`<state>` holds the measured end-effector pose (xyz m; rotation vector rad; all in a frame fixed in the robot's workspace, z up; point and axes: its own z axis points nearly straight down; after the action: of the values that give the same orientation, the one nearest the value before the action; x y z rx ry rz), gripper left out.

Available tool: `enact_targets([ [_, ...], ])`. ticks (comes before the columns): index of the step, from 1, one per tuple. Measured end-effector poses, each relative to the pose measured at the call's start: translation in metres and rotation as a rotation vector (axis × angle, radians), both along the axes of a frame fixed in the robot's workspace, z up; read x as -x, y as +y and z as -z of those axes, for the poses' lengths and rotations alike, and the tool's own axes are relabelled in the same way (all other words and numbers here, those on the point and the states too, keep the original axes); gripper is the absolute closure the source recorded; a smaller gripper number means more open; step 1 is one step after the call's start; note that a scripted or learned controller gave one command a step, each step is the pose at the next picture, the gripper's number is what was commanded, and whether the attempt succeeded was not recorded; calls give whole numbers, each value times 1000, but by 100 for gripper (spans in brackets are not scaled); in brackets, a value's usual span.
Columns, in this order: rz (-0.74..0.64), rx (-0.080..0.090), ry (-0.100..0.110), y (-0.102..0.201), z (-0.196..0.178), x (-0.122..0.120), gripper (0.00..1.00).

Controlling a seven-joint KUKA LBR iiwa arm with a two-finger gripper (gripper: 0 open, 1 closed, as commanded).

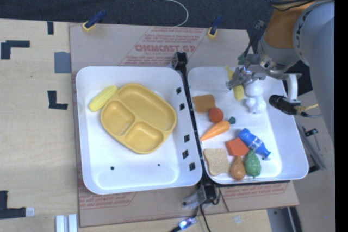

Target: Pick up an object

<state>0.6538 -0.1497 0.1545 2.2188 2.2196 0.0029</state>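
My gripper [243,77] hangs over the back of the right bin [283,133], just above a yellow piece [238,90] and a small white figure [253,100]. Nothing shows between its fingers. In the same bin lie a brown toast slice [204,102], a red tomato [216,114], an orange carrot [216,130], a blue bottle [254,143], an orange-red block [237,146], a bread slice [216,161], a brown pear [237,169] and a green strawberry-shaped piece [252,164].
The left bin [92,165] holds a yellow divided tray [137,117] and a corn cob [103,98] at its back left. A black divider [187,117] runs between the bins. The arm [296,19] fills the upper right.
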Motion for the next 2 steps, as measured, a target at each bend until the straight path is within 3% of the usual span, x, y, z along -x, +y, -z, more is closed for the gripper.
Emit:
enact_targets([
  [2,-1,-1,2,4,-71,-5,100],
])
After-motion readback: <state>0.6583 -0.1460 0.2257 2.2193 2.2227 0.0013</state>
